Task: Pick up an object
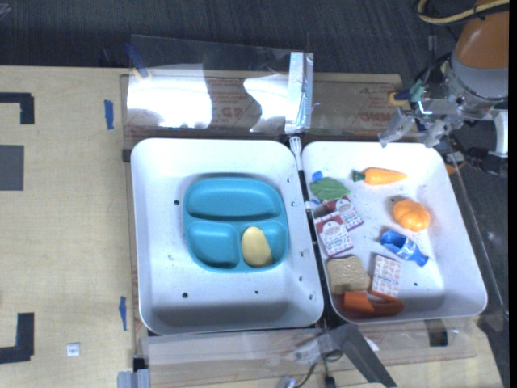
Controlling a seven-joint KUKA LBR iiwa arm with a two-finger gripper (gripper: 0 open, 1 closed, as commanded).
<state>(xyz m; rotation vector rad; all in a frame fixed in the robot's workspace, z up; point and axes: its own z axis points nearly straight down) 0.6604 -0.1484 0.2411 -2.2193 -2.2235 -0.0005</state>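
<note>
I hang over the far right corner of the right bin (462, 249), my gripper (418, 129) just above its back rim, the grey wrist and orange band rising behind it, outside the bin. My fingers (393, 132) stand spread apart and nothing sits between them. Inside the right bin, nearest to me along its back wall, lies a carrot (380, 176), orange with a green tip, lying crosswise. In the bin's back left corner rests a green leafy piece (327, 188) with something small and blue touching it; I cannot tell what that is. Toward the bin's right side, in front of the carrot, sits a round orange fruit (412, 214), and just in front of that a blue packet (402, 246), tilted. Along the bin's left side lie red-and-white cards (338, 225), overlapping one another, and another such card (385, 273) lies near the bin's front, beside a slice of bread (347, 273). At the bin's front edge, touching the bread, is a red-orange piece (363, 301); its shape is hard to make out. Against the right bin's left rim stands the left bin (149, 217), which holds a blue divided tray (230, 200) with a yellow lemon (256, 246) in its near right compartment.
</note>
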